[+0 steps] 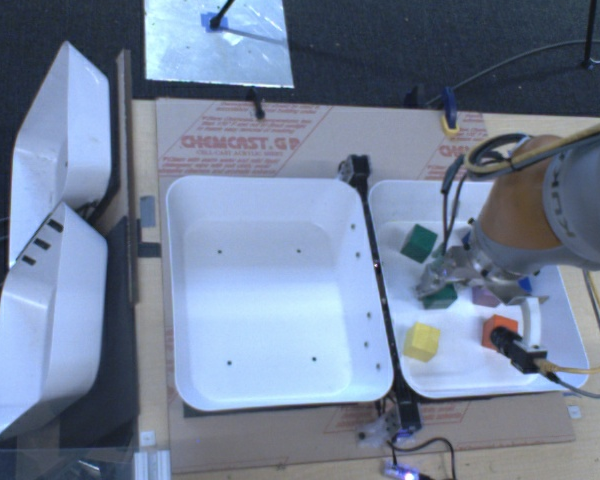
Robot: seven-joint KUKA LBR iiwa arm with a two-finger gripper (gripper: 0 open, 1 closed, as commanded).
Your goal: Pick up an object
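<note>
The gripper seemingly hides a green block.

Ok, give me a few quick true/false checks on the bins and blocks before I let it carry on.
1. The yellow block lies in the right bin. True.
2. The gripper is over the left bin. False: it is low in the right bin, by a dark green block.
3. A green block sits near the right bin's far side. True.
4. The orange block lies in the left bin. False: it is in the right bin, near the yellow block.
5. The arm reaches in from the view's left. False: from the right.
</note>
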